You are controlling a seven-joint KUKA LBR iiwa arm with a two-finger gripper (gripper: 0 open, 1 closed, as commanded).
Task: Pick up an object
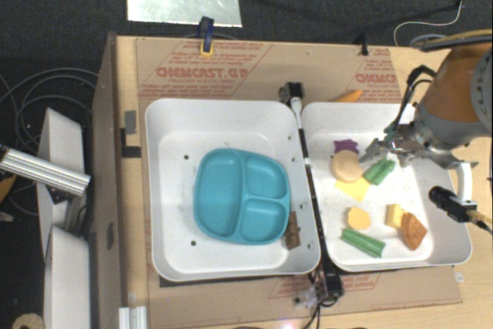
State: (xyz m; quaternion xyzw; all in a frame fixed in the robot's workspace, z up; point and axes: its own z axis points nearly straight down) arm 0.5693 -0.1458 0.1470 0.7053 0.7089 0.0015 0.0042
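Green piece (379, 172) | under end effector (383, 151) | right bin (447, 254) | finger state unclear

I see dark carpet floor (62, 4) around my cardboard-covered worktop (231, 62), with black cables (31, 100) coiled at left.

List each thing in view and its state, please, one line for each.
blue plate: upright in the left bin, nothing in its compartments
gripper: low over the right bin, beside the green piece
green piece: lying tilted, against the yellow piece
round beige piece: resting on the yellow piece
green stick: lying flat
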